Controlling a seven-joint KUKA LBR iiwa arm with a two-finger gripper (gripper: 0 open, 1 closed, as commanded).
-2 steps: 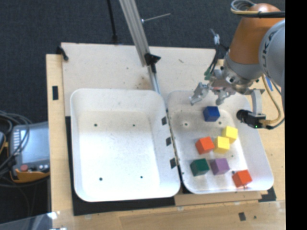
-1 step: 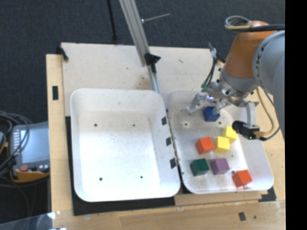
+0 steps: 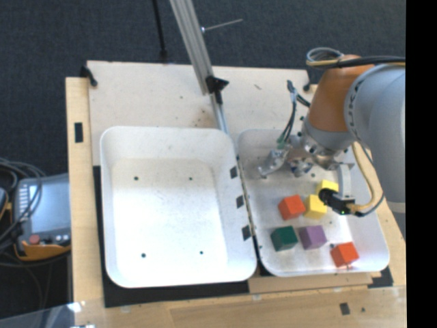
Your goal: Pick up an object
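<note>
You're looking at a robotics lab setup here, not anyone's home. The grey arm (image 3: 372,115) with its orange band leans over a plywood bench (image 3: 157,94) holding two shallow white bins (image 3: 171,142). Just past the gripper (image 3: 273,164), plain coloured test blocks (image 3: 292,206) sit in the near bin. Beyond it rises a bare aluminium rail (image 3: 191,36), and way off across the far bin there's a control pendant (image 3: 41,214) with loose cables on dark carpet (image 3: 68,19).

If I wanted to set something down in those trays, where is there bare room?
The left bin is bare across its floor. In the right bin, the blocks crowd the near half: orange, yellow, green, purple. The gripper hangs over its far part.
</note>
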